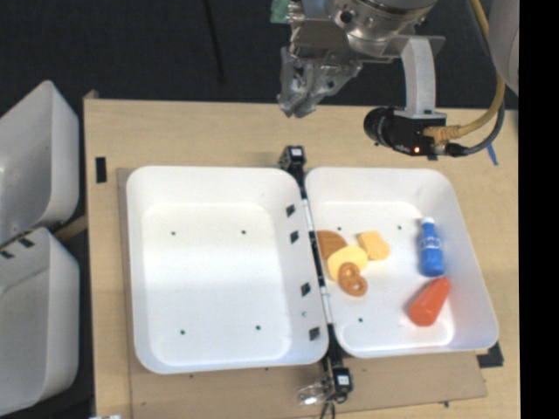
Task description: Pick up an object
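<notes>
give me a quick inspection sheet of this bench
surface: tan wooden bench bearing two shallow white bins; left white bin, right white bin
job's things: in the right bin, blue plastic bottle, orange-red tapered piece, yellow block, yellow and brown cluster
clutter: nothing seen
grippers: grey claw above the bench's far edge, nothing visibly held
cables: tan hose by a black fitting
surroundings: white boxes at left
</notes>
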{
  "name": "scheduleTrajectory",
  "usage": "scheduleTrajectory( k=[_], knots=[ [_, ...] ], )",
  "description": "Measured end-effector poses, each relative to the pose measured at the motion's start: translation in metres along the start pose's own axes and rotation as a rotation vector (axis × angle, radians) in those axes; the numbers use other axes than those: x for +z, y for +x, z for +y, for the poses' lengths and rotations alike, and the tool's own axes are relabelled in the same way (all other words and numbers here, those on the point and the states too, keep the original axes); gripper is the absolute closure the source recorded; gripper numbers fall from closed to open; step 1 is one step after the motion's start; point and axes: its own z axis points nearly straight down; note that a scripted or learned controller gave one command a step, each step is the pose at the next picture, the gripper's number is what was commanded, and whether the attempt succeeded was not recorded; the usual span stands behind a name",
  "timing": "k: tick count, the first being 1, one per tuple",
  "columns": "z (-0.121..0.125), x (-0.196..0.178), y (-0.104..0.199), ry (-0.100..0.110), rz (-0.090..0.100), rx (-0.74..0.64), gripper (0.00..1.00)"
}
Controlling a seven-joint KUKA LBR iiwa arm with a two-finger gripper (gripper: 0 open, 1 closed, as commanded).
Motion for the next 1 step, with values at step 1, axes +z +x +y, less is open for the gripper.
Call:
scheduleTrajectory(
  k=[1],
  knots=[
    [-0.0677,-0.0022,0.0723,0.01,0.001,-0.009,1.0]
  ],
)
